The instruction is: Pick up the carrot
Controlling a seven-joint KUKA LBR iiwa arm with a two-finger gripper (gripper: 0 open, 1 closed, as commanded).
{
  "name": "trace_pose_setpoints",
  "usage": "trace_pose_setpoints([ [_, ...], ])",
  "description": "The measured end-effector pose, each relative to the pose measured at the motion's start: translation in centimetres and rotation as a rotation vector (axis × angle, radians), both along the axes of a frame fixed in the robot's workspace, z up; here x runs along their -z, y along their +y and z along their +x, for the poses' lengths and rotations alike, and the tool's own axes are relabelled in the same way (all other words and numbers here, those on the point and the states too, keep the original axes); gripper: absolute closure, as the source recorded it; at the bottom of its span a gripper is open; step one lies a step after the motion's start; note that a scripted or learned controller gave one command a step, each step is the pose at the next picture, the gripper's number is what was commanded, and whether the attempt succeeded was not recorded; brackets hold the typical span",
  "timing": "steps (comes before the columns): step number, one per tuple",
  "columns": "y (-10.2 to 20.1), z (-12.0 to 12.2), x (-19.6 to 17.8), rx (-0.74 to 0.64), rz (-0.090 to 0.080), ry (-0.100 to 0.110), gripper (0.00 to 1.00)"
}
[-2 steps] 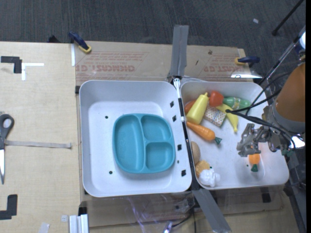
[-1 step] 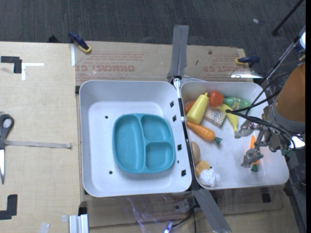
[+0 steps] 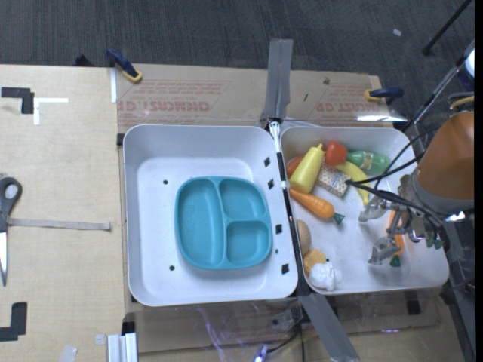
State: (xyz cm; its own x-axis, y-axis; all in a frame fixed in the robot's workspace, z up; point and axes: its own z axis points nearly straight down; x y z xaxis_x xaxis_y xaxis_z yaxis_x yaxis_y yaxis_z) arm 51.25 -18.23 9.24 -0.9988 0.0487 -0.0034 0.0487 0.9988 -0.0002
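Camera view puts the gripper low in the right bin, fingers apart with nothing between them. From it, the carrot lies toward ten o'clock, near but not touching, against the bin's left side. Its long axis runs ten to four, green tip nearest the gripper.
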Motion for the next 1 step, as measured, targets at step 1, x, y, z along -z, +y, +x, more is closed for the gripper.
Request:
trace_pose_setpoints([
  [1, -2.10, -1.75, -0.02, 0.115, 0.000, -0.001, 0.00],
])
